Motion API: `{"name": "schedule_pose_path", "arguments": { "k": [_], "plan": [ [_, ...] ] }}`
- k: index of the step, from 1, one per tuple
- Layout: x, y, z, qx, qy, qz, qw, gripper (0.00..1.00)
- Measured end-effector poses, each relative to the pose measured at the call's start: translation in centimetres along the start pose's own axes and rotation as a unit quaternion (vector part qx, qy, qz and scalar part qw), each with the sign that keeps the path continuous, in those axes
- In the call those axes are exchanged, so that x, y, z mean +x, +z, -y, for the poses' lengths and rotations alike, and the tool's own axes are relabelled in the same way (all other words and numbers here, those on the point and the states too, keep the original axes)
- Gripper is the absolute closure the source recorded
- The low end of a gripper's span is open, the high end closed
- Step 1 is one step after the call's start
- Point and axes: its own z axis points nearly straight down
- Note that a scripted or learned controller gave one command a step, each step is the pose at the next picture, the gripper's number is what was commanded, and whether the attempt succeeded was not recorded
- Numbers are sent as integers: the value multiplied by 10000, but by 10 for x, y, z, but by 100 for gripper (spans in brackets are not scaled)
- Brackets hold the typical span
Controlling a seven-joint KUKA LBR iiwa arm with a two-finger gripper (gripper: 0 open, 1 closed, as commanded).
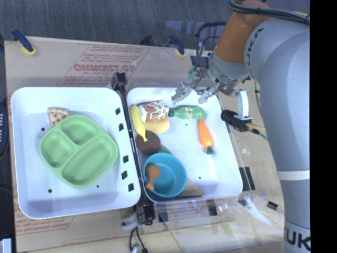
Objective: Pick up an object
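The tool (194, 93) hovers empty, fingers spread, above the green bottle (186, 113). Next, I judge, it must drop and close.

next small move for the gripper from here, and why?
Probably a short descent toward the green bottle. The gripper hovers at the far edge of the right bin with its fingers spread and nothing between them, and the bottle lies on its side just below them. The carrot lies apart, so the bottle looks like the closest target.
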Motion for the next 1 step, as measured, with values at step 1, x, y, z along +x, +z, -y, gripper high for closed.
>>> {"name": "schedule_pose_path", "arguments": {
  "k": [1],
  "plan": [
    [-44, 98, 50, -56, 696, -26, 9976, 0]
  ]
}}
